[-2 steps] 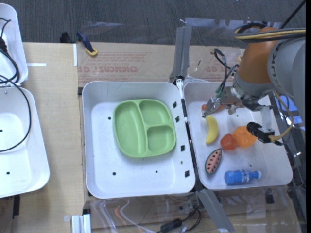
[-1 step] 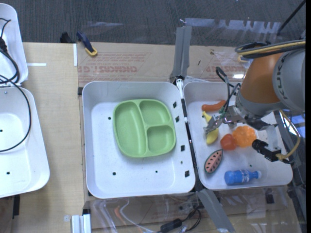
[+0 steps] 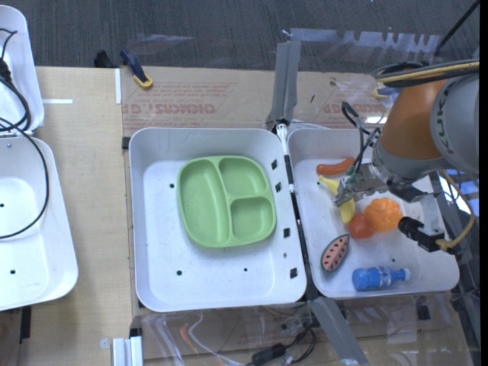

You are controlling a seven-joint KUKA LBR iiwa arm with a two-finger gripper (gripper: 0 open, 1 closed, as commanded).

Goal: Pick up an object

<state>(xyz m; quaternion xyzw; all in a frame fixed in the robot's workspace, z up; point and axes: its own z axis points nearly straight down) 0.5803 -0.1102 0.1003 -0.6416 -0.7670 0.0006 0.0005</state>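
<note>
Jaws (image 3: 349, 191) sit low in the right bin (image 3: 450, 280) over a yellow banana (image 3: 335, 187), their spread impossible to tell, so this looks like the reach-and-grasp step, calling next for a firm close and straight lift.

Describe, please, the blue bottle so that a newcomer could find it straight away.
Look at the right-hand white bin, the one the arm reaches into. Along its near edge lies the blue bottle, on its side, right of the watermelon slice. It is the sole blue item among orange, yellow and red toys.
</note>
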